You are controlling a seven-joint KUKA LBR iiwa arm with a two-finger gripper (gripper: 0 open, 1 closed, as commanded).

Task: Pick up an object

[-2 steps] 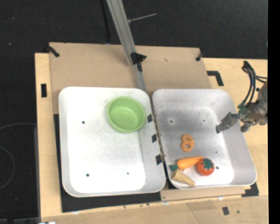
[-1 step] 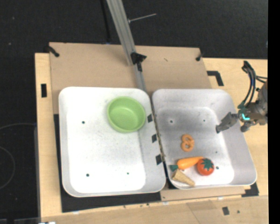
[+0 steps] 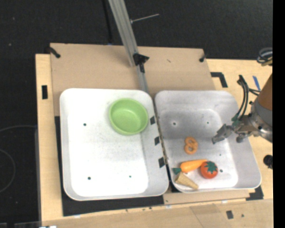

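Gripper point(image 3: 226, 133) is hanging over the right bin point(image 3: 180, 103), near that bin's right wall, about level with its middle. Its dark fingers are pointing toward the bin's centre with a gap showing between them, so they are sitting parted, and nothing is lying between them. The grey arm with its orange band is reaching in from the bin's right side.

Inside the right bin, four small things are sitting toward its near end. An orange pretzel-shaped piece point(image 3: 191, 145) is lying near the bin's middle, apart from the gripper and a bit nearer the camera. Closer to the near rim, an orange carrot point(image 3: 193, 165) is lying on its side, with a red tomato point(image 3: 209, 170) just beside it toward the right wall. A tan wedge point(image 3: 186, 181) is lying at the near rim, just beside the carrot.

The left bin point(image 3: 85, 175), touching the right bin's left wall, is holding a green bowl point(image 3: 128, 116), upright, in its far part toward the right bin.
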